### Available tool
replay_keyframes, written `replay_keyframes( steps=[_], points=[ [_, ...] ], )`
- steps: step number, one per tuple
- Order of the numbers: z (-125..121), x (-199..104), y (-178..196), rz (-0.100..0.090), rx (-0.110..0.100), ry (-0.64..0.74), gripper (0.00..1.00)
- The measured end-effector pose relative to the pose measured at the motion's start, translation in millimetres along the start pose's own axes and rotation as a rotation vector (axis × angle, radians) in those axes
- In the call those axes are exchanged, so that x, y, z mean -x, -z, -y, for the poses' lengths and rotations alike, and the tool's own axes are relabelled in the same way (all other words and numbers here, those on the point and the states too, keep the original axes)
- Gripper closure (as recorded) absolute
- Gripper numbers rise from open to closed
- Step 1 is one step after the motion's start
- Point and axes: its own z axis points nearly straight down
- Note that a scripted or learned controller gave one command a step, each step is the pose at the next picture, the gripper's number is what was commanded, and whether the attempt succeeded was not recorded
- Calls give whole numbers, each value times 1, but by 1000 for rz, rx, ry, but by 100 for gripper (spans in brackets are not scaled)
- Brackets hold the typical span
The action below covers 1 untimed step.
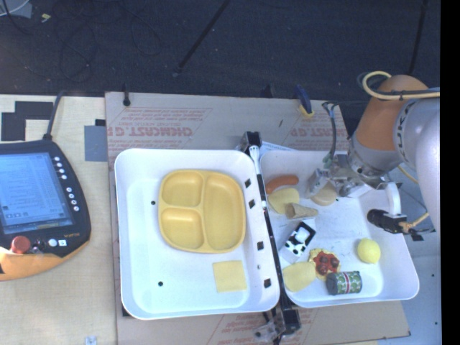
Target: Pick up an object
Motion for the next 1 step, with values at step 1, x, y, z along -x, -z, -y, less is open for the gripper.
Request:
replay_keyframes(
  steps=[1],
  points=[
    [0,0,0,0,0,1,0]
  ],
)
